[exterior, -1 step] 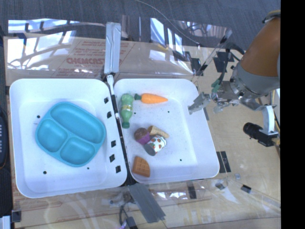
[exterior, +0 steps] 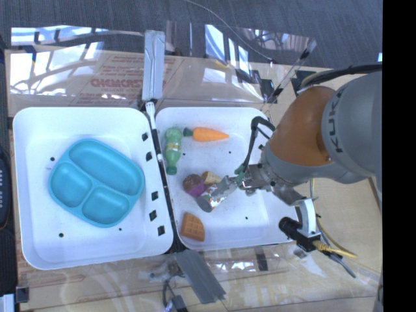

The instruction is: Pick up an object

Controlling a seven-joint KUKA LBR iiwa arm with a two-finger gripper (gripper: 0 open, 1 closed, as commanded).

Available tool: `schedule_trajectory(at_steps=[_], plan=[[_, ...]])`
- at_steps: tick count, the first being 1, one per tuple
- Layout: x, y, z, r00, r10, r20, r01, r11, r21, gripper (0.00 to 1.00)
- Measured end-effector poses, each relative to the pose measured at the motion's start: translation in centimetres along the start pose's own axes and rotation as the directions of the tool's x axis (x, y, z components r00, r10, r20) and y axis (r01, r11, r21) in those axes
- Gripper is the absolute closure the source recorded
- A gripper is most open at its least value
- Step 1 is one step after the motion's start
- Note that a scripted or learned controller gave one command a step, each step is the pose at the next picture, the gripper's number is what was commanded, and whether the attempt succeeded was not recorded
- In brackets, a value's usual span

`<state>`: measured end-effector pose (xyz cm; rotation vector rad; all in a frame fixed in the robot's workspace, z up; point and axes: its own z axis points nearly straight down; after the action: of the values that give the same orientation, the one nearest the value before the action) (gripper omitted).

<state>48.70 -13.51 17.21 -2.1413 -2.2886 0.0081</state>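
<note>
- Purple-and-tan toy cluster [exterior: 197,182] in mid right bin [exterior: 260,229], likely pick target; gripper [exterior: 218,194] down right on its lower-right edge
- Cannot tell if tool is apart, together or clamped on anything: tips blur into grey/metallic clutter at that spot
- Risk 1: grazing contact on cluster edge, pushing purple piece toward divider between bins [exterior: 158,174] rather than capturing it
- Risk 2: two pieces touching (purple blob plus tan cone-like bit), so possible double grab or a pinch on the seam between them, then slip on lift
- Risk 3: waffle toy [exterior: 192,227] just below-left, near enough to get nudged on any sideways drift
- Green bottle toy [exterior: 172,149] and toy carrot [exterior: 209,134] further up the bin, apart from the tool, low collision concern
- Left bin [exterior: 32,135] with blue divided plate [exterior: 96,182], well apart, not in play
- Cable loop [exterior: 255,142] by wrist hanging near right bin's wall, possible snag on retract
- Worth confirming something between tips before calling it a successful lift
</note>
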Motion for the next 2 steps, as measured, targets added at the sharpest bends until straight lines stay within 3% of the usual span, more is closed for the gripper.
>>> schedule_trajectory(at_steps=[1, 2], plan=[[2.11, 2.47, 8.04, 0.998, 0.056, 0.001, -0.056, 0.998, -0.008, 0.0], [2.05, 2.42, 7.14, 0.999, 0.052, 0.002, -0.052, 0.999, -0.005, 1.0]])
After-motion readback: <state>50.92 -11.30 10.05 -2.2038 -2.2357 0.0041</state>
